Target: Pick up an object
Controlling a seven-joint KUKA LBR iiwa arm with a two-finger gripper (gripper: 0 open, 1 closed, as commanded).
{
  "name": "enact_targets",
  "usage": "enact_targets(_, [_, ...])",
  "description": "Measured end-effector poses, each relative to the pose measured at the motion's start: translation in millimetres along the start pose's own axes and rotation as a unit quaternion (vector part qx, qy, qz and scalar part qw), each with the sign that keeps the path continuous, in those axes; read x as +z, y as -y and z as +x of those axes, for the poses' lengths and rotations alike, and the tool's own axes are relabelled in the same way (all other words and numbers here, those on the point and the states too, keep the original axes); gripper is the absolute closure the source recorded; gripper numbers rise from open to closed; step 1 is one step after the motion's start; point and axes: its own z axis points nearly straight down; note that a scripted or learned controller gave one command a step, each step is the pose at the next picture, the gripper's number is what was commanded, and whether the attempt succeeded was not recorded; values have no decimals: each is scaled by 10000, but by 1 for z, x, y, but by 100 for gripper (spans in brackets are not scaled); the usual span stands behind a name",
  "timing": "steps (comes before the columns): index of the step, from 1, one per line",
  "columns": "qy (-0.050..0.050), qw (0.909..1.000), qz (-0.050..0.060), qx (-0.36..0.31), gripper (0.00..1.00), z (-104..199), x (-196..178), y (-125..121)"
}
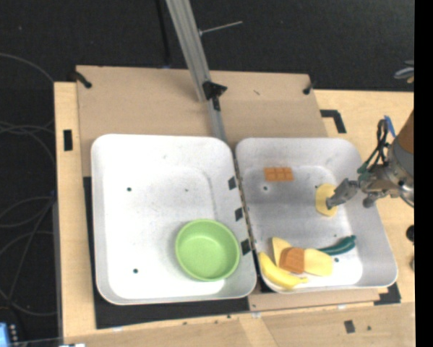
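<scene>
Landmark for positions: the right bin (303, 150).

The gripper (339, 195) sits over the bin's right-hand part, reaching in from the right wall. Most of the arm is cut off at the frame edge; a sliver of the orange band and some cabling show there. A grey finger (342, 191) overlaps the small yellow object (324, 200), which lies just right of the bin's centre. Whether the fingers are spread or pinched on it cannot be told: the second finger is not resolved at this angle, and the object's shape is partly covered.

Toward the bin's far side, left of centre: a small orange waffle-like tile (278, 174), lying flat, well apart from the gripper.

Near corner, along the bin's front wall: a banana (277, 273) with a brown block (292, 259) resting on a pale yellow piece (314, 262); the pile overlaps, so outlines are unclear. A green curved item (340, 246) lies just right of the pile, identity unclear.

Left of the right bin, in the left bin (129, 165): a green bowl (207, 249), upright, near the shared wall.
</scene>
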Motion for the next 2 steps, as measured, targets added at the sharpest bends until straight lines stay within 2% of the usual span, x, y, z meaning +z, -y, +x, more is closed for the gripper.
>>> enact_targets(1, [-1,10000,-1,1,0,0,0,0])
enact_targets(2, [12,10000,33,24,0,-2,52,11])
